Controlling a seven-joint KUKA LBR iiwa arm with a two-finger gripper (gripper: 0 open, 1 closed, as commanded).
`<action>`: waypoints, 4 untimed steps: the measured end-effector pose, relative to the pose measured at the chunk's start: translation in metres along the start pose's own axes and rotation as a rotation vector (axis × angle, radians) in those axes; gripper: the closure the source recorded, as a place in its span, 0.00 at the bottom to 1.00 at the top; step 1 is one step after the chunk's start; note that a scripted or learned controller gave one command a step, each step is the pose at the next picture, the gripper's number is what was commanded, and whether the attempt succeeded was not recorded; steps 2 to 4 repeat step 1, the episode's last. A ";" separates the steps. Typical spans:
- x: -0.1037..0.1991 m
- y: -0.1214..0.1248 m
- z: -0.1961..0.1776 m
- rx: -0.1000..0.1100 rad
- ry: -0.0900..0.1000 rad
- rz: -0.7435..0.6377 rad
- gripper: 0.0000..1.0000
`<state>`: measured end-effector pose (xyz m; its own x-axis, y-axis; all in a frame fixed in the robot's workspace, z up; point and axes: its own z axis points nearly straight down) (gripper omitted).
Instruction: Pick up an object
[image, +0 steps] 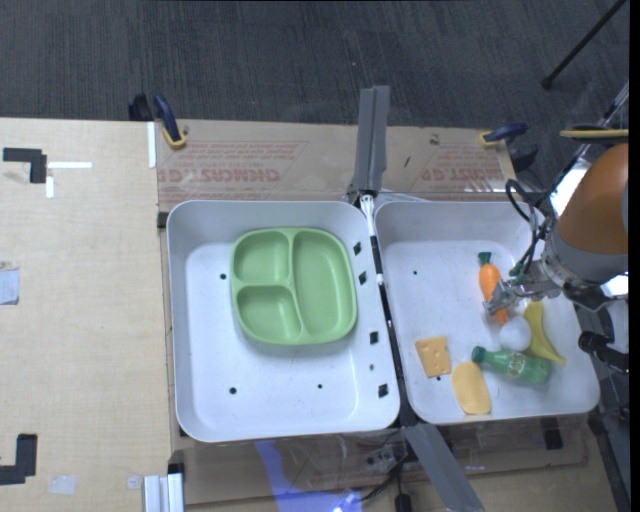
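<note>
The right bin (430, 400) holds an orange carrot (487, 276), a white egg (513, 335), a yellow banana (541, 334), a green bottle (512, 364) lying on its side, a cheese wedge (433, 355) and a yellow oblong piece (471, 387). My gripper (506, 296) hangs low over the bin's right side, its fingers right beside the carrot's lower end and just above the egg. I cannot make out the fingers' spread or whether anything sits between them.
The left bin (200, 380) carries a green divided plate (294, 286). A grey divider bar (372, 140) runs up between the bins. Blue clamps (168, 120) grip the cardboard backing behind them.
</note>
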<state>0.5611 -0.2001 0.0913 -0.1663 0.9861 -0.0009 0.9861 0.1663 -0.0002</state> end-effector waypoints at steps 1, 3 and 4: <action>0.049 0.084 -0.106 0.000 -0.001 0.057 1.00; 0.049 0.084 -0.106 0.000 -0.001 0.057 1.00; 0.049 0.084 -0.106 0.000 -0.001 0.057 1.00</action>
